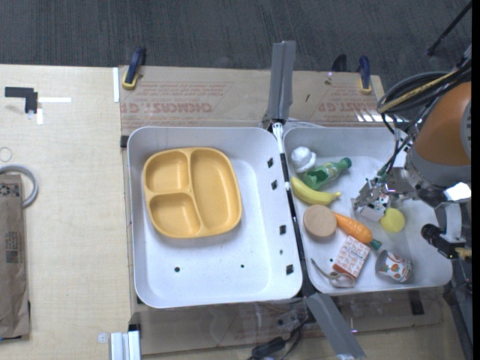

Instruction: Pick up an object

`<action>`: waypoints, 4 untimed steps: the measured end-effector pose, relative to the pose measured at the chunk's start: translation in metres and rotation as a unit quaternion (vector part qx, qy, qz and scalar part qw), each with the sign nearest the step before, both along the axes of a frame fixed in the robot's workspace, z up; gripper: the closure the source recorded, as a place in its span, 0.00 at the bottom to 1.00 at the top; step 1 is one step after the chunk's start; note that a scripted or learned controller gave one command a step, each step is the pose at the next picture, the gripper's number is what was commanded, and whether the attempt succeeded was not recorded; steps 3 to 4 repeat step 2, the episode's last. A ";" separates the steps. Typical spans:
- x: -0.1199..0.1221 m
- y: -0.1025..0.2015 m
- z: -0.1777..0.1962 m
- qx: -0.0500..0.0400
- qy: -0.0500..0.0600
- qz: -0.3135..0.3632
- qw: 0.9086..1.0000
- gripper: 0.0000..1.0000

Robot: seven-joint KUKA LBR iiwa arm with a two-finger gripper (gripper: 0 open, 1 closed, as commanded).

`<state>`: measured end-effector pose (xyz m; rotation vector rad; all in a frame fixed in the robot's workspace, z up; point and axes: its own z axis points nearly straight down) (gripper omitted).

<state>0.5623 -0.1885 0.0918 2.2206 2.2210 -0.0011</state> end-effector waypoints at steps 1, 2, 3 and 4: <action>0.001 -0.001 0.010 -0.001 -0.002 0.000 1.000 1.00; 0.012 0.068 0.117 0.000 0.001 0.003 1.000 1.00; 0.012 0.068 0.117 0.000 0.001 0.003 1.000 1.00; 0.012 0.068 0.117 0.000 0.001 0.003 1.000 1.00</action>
